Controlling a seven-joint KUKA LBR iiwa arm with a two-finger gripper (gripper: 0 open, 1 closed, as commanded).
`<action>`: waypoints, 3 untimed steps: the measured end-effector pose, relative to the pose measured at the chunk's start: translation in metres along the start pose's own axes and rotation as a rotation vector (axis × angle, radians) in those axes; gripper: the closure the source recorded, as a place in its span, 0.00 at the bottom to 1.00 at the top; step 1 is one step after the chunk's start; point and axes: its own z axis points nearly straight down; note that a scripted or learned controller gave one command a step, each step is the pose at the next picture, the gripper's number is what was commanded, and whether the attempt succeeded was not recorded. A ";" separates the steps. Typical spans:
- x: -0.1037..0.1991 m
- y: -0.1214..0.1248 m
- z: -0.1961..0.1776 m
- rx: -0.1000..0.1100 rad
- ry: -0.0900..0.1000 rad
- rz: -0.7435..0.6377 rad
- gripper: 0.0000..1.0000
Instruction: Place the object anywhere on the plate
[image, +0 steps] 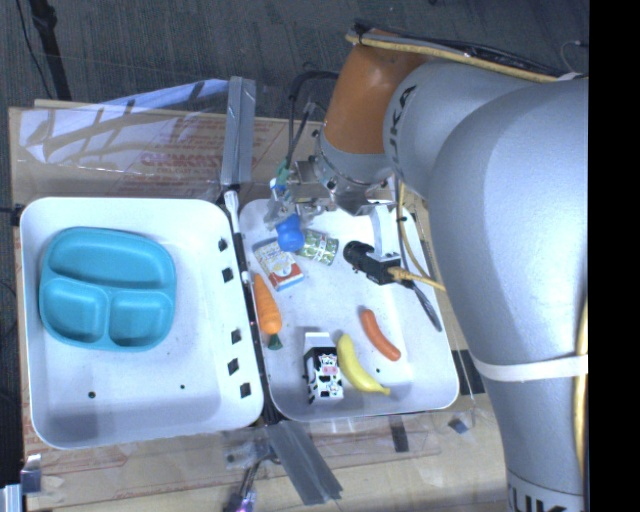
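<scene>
- White bins sit side by side; the right bin (425, 385) holds a carrot (266, 306), a banana (359, 366), a sausage (380, 335), a cow-print carton (323, 374), a small red-and-white box (281, 268) and a green wrapper (320, 246).
- Blue, a small object (290, 236) lies at that bin's far end, right under the gripper (296, 207).
- Whether the gripper has hold of it, I cannot tell.
- Turquoise, the three-part plate (105, 288) rests in the left bin (150, 400), well apart.

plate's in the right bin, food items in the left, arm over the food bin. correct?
Bins are swapped. The camera view shows the blue plate in the left bin, and the carrot, banana and sausage in the right bin. The arm is over the food bin.
</scene>
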 end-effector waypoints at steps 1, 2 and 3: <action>0.076 0.012 -0.022 0.000 0.000 -0.119 1.00; 0.124 -0.044 -0.006 0.001 0.000 -0.151 1.00; 0.205 -0.045 -0.004 0.000 -0.001 -0.344 1.00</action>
